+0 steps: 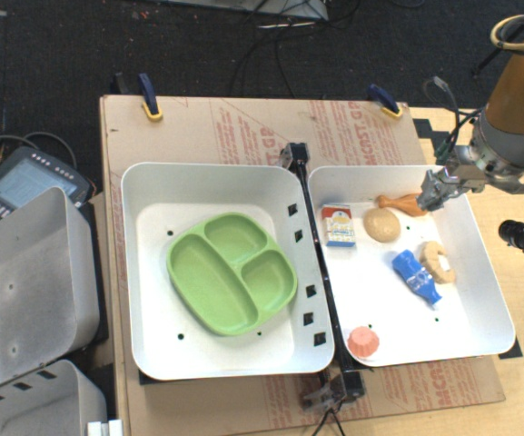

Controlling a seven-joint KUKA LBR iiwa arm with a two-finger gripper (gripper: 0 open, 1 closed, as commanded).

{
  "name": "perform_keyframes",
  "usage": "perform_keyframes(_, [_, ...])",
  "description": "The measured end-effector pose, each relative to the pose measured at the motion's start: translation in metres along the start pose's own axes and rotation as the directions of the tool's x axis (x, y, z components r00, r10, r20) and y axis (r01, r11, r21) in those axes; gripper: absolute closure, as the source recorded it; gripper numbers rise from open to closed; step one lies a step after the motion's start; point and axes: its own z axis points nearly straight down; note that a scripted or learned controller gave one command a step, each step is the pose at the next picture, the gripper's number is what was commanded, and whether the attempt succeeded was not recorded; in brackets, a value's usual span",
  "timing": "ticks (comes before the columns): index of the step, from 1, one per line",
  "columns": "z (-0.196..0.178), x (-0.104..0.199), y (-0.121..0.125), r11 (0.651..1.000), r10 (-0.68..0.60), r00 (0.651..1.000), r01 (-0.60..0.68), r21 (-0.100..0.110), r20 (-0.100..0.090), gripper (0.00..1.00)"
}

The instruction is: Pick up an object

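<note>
The right bin (479, 334) holds several small objects. An orange-brown elongated piece (398, 204) lies near its far edge, with a tan rounded lump (381, 224) just in front of it. A red, white and blue small box (338, 225) sits by the divider. A blue packet (415, 276) lies mid-bin, touching a beige ring-shaped piece (439, 262). A pink cap-like item (363, 341) rests near the front edge. My gripper (436, 192) hangs over the far right of this bin, right at the right end of the orange-brown piece. Whether it touches that piece is unclear.
The left bin (143, 243) holds a green divided plate (232, 273). Clamps (151, 105) hold the cardboard-covered bench at its far edge. Grey containers (21, 280) and a handheld screen (21, 184) sit to the left, off the bench.
</note>
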Motion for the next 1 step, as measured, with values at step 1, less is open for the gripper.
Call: perform_keyframes(1, [-0.0053, 0.0518, -0.0219, 1.0, -0.004, 1.0, 0.004, 0.007, -0.003, 1.0])
